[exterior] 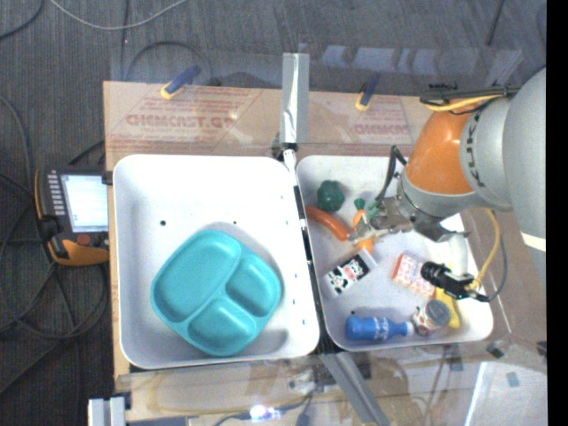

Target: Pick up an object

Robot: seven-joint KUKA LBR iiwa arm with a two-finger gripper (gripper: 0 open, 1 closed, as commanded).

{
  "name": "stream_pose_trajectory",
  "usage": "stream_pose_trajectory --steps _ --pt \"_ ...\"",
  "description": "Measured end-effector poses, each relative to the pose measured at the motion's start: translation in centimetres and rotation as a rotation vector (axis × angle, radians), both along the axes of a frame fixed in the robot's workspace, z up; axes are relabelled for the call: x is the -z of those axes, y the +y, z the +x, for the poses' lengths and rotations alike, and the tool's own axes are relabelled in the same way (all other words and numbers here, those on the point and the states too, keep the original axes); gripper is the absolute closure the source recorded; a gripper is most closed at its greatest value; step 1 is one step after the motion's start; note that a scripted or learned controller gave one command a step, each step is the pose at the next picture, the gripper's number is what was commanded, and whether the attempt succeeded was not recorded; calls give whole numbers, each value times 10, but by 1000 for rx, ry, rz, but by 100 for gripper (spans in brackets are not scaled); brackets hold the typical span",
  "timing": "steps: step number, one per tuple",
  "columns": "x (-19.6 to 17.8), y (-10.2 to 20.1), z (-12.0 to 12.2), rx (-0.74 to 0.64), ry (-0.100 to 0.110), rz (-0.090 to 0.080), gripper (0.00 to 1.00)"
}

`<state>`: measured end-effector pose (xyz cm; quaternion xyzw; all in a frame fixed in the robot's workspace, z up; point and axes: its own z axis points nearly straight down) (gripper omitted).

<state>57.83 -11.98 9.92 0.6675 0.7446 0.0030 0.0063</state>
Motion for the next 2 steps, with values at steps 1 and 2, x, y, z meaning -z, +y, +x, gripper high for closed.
stream_pose_trajectory --steps 1,2 --pt "-8 0 -1 0 3 1 100" --pt "-124 55 51 163 15 1 100"
